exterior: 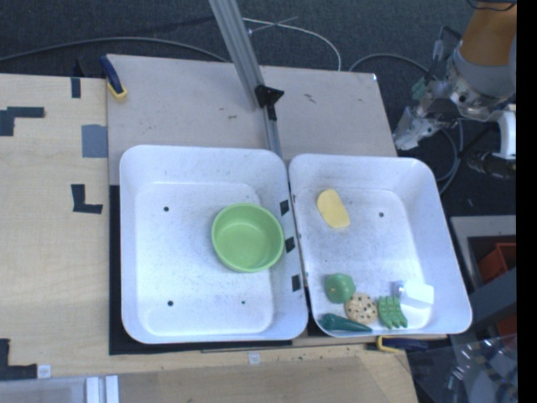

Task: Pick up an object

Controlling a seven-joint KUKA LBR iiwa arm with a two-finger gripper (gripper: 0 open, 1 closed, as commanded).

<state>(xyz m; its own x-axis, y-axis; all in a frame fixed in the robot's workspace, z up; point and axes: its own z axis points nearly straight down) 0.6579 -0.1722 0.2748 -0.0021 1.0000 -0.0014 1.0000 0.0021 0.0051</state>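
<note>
Upper right of the frame, outside both bins: gripper (413, 129) hanging over dark floor beside the table (185, 99), well apart from every object. Open or closed: cannot tell at this size.

In the right bin (446, 235), six objects:
- One yellow oblong piece (333, 209), smooth and rounded, in the upper left part of the bin. Long axis running near top to bottom of the frame, leaning slightly from upper left to lower right.
- One green rounded piece (339, 287) and one tan speckled ball (361, 308), just beside each other near the lower edge.
- One dark teal slender piece (345, 323), lying almost left to right along the lower rim.
- One bright green ridged piece (392, 311), touching or nearly touching one white block (417, 294) in the lower right corner.

In the left bin (127, 225): one light green bowl (247, 238), upright, right of centre.
</note>
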